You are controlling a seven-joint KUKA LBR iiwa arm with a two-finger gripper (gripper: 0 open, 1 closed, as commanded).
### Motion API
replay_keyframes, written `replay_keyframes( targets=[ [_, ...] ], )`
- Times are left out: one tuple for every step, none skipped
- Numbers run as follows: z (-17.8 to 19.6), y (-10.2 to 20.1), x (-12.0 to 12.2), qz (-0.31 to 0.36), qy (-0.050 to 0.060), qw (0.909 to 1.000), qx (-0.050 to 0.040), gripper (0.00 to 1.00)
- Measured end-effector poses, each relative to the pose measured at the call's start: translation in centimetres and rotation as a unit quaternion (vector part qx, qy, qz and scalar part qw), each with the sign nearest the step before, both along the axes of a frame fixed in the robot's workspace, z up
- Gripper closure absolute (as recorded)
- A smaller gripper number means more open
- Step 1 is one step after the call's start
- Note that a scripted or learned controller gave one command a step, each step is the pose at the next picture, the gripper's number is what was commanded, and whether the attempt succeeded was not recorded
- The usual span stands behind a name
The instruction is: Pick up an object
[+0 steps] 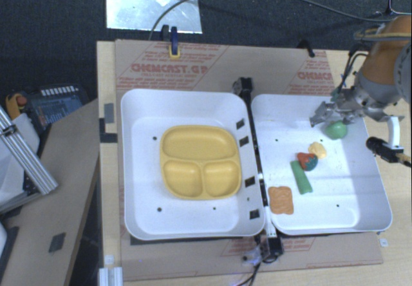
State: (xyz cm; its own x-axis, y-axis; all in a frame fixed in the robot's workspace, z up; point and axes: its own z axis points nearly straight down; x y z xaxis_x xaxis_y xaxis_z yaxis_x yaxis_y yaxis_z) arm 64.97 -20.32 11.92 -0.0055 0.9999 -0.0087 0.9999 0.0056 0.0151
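Several small objects lie in the right bin [367, 210]. A round green object [335, 129] sits near the bin's far right side. Toward the front from it are a small yellow piece [317, 149], a red and teal piece [308, 162], a long green block [301, 178] and a flat orange piece [280, 200]. My gripper [329, 114] hangs low over the far right part of this bin, right above and touching or nearly touching the green round object. The view does not show whether that object is between its fingers.
The left bin [138, 149] holds a yellow divided plate [198, 161] in its middle. A black divider with clips [250, 143] runs between the bins. The right bin's far left and front right floor is bare white.
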Motion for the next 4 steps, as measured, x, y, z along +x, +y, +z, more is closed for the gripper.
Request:
replay_keyframes(
  targets=[
    [-0.8, 0.1, -0.3, -0.002, 0.006, 1.0000, 0.0038, 0.00],
    [0.3, 0.1, -0.2, 0.000, 0.004, 1.0000, 0.0031, 1.00],
    [6.7, 0.4, -0.4, 0.000, 0.004, 1.0000, 0.0033, 1.00],
    [8.4, 0.4, -0.3, 0.000, 0.005, 1.0000, 0.0037, 1.00]
  ],
)
